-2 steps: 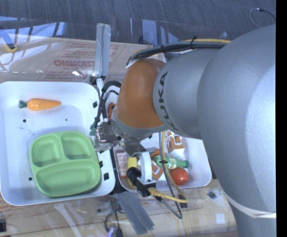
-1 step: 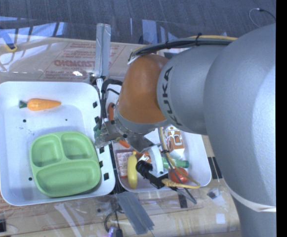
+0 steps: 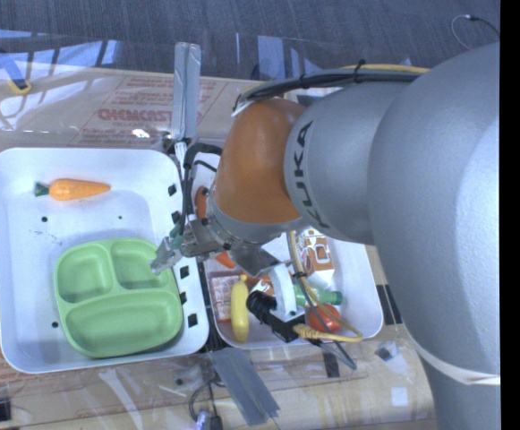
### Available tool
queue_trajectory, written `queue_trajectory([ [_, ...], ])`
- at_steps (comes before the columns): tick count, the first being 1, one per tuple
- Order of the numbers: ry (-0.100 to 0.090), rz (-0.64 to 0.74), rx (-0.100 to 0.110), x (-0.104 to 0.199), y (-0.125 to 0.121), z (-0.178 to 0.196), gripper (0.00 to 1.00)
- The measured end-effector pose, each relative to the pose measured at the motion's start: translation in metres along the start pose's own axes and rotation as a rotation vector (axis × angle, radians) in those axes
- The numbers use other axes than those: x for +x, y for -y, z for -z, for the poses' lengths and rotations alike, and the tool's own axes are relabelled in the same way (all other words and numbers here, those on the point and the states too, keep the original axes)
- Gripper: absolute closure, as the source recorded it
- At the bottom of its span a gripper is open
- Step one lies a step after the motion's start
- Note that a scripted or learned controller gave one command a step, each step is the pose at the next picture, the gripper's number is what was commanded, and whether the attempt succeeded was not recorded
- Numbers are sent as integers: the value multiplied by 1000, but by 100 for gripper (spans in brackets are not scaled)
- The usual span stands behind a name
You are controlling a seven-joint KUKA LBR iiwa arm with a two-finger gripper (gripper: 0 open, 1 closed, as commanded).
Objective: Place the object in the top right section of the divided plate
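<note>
A small toy carrot [image 3: 79, 188], orange with a green stem end, lies in the left white bin [image 3: 9, 330], far from the green divided plate [image 3: 116, 298]. The tool [image 3: 164, 256] hovers at the plate's right edge; its grip state cannot be told. Right bin [image 3: 371, 316] holds mixed clutter.
</note>
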State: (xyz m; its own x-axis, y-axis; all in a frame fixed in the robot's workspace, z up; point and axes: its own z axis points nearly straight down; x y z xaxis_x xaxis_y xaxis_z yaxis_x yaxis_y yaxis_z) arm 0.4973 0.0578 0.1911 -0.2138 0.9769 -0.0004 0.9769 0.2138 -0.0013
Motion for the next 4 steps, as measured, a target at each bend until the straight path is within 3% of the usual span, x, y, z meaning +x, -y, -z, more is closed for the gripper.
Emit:
queue_trajectory([
  [1,0,4,2,0,0,9,100],
  [2,1,5,1,0,0,9,0],
  [3,1,9,2,0,-1,19,100],
  [4,-2,253,3,-31,-1,0,100],
])
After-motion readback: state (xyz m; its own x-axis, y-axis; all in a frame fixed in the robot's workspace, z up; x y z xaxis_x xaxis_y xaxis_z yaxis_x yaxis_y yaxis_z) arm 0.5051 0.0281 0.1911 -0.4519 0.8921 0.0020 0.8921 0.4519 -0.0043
